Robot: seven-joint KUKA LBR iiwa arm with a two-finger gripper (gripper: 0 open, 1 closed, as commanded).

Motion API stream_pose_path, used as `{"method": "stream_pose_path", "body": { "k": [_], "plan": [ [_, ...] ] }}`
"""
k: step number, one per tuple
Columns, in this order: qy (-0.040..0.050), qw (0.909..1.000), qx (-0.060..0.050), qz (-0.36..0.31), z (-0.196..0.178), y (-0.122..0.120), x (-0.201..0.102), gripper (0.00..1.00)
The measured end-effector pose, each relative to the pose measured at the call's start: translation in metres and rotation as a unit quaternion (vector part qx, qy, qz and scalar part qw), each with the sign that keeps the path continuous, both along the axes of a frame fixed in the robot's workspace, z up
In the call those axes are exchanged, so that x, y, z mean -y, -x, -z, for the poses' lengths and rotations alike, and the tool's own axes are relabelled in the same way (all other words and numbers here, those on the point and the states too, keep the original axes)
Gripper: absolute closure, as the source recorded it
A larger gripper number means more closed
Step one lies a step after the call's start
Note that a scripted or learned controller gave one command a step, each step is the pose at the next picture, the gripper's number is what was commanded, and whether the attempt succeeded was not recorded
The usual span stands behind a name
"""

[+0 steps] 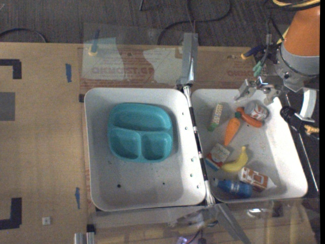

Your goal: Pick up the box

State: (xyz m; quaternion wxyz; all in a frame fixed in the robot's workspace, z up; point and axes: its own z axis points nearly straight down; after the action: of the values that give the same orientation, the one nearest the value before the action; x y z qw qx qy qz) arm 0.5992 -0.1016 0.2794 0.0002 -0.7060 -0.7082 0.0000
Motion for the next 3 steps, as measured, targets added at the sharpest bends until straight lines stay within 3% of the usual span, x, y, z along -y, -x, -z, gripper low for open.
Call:
{"method": "stream_pose_path", "body": {
  "k": [1, 2, 3],
  "plan": [
    [0.0, 1.0, 0.0, 0.008, 0.062, 0.058, 0.034, 0.0],
    [0.0006, 0.9985, 0.004, 0.054, 0.192, 0.008, 0.024, 0.0],
    [-0.0034, 0.9986, -0.006, 0.053, 0.192, -0.056, 0.105, 0.0]
  ]
}}
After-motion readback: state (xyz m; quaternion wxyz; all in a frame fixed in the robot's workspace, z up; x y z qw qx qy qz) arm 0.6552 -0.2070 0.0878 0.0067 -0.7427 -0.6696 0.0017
